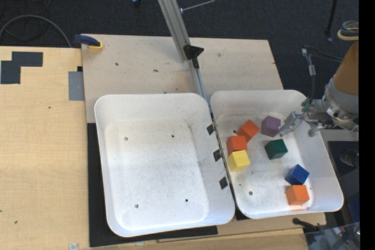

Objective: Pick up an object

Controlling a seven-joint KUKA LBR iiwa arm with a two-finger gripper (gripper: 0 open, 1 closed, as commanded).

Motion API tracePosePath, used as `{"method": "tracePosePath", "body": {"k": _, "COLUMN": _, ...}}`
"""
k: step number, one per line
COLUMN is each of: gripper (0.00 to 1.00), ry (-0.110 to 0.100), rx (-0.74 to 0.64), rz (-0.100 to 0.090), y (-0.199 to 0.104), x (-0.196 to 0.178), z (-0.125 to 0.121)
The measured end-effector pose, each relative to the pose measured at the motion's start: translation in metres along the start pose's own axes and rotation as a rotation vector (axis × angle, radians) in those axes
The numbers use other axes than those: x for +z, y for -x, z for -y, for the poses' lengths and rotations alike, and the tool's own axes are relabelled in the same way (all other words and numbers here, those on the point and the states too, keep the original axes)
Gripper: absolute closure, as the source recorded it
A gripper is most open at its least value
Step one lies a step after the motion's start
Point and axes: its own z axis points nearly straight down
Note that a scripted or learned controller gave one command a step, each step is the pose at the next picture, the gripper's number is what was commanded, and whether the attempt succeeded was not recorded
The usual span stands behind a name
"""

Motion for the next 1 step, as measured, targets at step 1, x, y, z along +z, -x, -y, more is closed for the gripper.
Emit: {"method": "tracePosePath", "body": {"k": 1, "gripper": 0.00, "ry": 0.012, "rx": -0.006, "rz": 0.002, "y": -0.0316, "x": -0.1068, "z": -0.0131}}
